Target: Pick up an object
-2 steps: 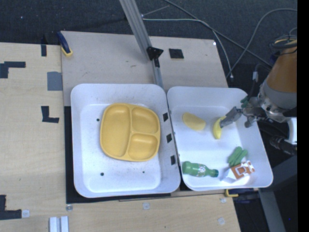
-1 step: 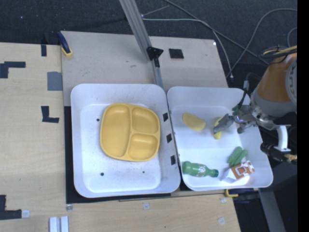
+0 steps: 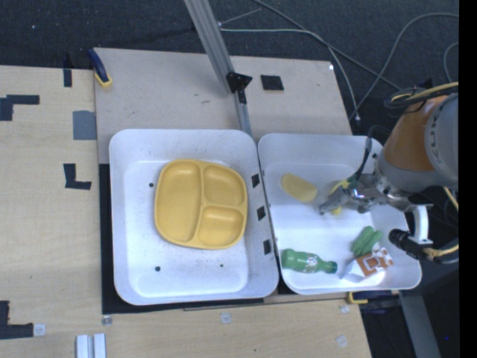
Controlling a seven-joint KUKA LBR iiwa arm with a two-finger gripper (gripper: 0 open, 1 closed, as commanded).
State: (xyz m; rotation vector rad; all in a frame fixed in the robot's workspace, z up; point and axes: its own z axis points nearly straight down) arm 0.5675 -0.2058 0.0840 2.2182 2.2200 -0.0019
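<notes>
Yellow object (image 3: 299,188) lies beside the gripper (image 3: 328,206) — finger state too blurred to tell.

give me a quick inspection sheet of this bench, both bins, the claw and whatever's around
surface: tan bench bearing two shallow white bins, left bin and right bin
job's things: yellow divided tray in the left bin; in the right bin a pale yellow piece, a green bottle, a green item and an orange-and-white packet
clutter: dark tape patches on the bench; blue-and-yellow clamp at the far left corner
grippers: claw low over the right bin, right of the pale yellow piece; open or shut cannot be told
cables: thin wires across the dark floor; yellow cable by the arm
surroundings: slanted metal pole above the bins
</notes>
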